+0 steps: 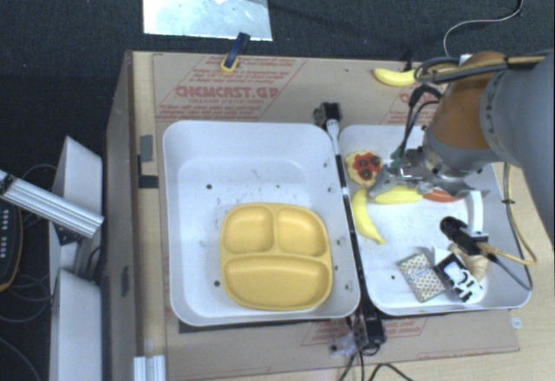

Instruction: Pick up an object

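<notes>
My gripper [404, 169] hangs low over the back left part of the right bin [494, 297], at the end of the grey arm with the orange band. Just under it lies a yellow banana [399, 195], with an orange-red piece [440, 194] at its right end. A yellow toy pizza slice with red spots [364, 167] sits to the gripper's left. A second banana [366, 225] lies along the bin's left wall. I cannot see whether anything is between the fingers.
A grey patterned block [420, 276] and a black-and-white thing [460, 280] lie at the right bin's front. The left bin [199, 154] holds a yellow divided plate [277, 256]. Another banana [395, 75] lies on the bench behind the bins.
</notes>
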Motion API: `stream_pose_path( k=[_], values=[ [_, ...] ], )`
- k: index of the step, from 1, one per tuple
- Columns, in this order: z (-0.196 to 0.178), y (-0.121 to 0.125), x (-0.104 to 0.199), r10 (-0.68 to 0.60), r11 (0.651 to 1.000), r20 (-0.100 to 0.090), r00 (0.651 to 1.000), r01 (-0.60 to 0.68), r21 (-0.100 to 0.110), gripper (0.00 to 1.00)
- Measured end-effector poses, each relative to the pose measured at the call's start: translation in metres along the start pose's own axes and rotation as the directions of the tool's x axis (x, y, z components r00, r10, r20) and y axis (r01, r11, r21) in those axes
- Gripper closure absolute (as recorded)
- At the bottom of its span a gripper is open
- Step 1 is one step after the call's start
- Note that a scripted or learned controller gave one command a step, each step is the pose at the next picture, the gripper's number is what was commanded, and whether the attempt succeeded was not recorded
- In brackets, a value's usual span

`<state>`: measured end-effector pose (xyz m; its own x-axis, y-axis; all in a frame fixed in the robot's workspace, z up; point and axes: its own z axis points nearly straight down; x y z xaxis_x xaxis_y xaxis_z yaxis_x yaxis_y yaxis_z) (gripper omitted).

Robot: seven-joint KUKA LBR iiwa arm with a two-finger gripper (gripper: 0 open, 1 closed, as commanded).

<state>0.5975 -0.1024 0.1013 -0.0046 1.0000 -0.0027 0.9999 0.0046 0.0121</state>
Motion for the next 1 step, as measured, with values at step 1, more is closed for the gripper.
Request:
stream_pose_path(
  k=[1],
  values=[
    [-0.0123,0.0666,0.0151,-0.001,1.000,-0.002,1.000,0.001,0.008,0.00]
  ],
)
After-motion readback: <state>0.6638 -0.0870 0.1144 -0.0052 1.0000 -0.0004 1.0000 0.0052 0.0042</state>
